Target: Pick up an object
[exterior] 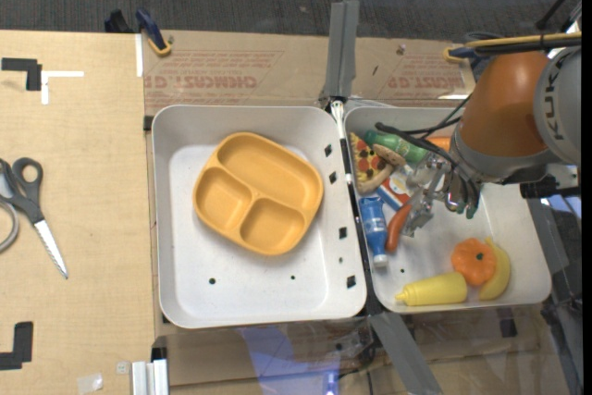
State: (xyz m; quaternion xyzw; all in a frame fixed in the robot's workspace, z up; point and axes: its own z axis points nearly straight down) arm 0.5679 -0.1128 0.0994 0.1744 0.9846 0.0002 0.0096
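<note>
Just below the jaws (427,216), whose spread I cannot tell, lies a red toy chili pepper (398,227), probably light, stiff and slick, best pinched across its slim middle.

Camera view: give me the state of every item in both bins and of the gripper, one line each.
Divided yellow plate: flat in the left bin, compartments bare.
Blue bottle: lying on its side, right bin.
Yellow squeeze bottle: lying on its side, near the front wall.
Orange pumpkin toy: resting against a banana.
Green bottle: lying at the back.
Gripper: low over the red item; grasp not discernible.
</note>
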